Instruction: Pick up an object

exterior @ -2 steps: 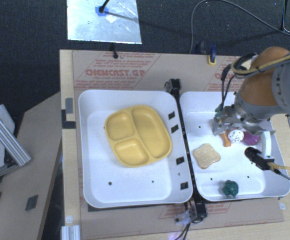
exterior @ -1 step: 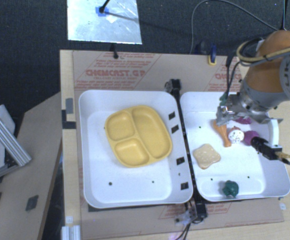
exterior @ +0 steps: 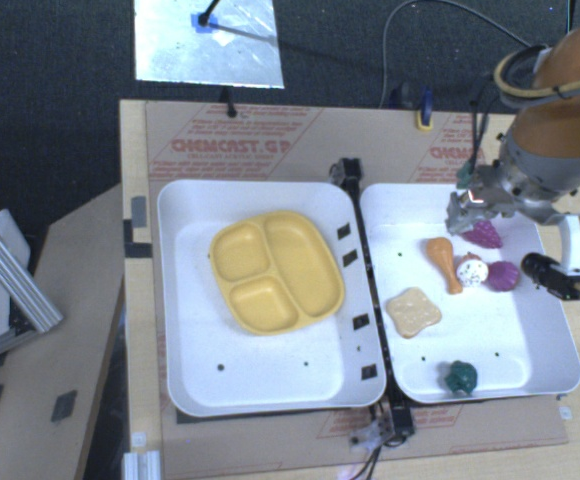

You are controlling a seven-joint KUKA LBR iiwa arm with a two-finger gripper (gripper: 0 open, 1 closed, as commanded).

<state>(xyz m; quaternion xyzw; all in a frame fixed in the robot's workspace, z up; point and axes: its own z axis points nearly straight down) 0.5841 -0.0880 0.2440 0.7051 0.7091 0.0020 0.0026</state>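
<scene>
The right white bin [exterior: 530, 368] holds several toy foods: an orange drumstick [exterior: 444, 261], a tan slice of bread [exterior: 413, 312], a green broccoli piece [exterior: 460, 376], a white speckled ball [exterior: 471, 270], a purple piece [exterior: 503, 276] and a magenta grape-like piece [exterior: 484, 234]. The gripper [exterior: 467, 211] hangs over the far part of this bin, just left of the magenta piece and above the drumstick's top end. Nothing shows between its fingers.
The left white bin [exterior: 195, 368] holds a yellow compartment plate [exterior: 275, 271]. A black divider [exterior: 365, 288] runs between the bins. The arm's orange band [exterior: 570, 63] and grey body loom over the right bin's far right corner. A black fixture [exterior: 555, 273] sits at the right rim.
</scene>
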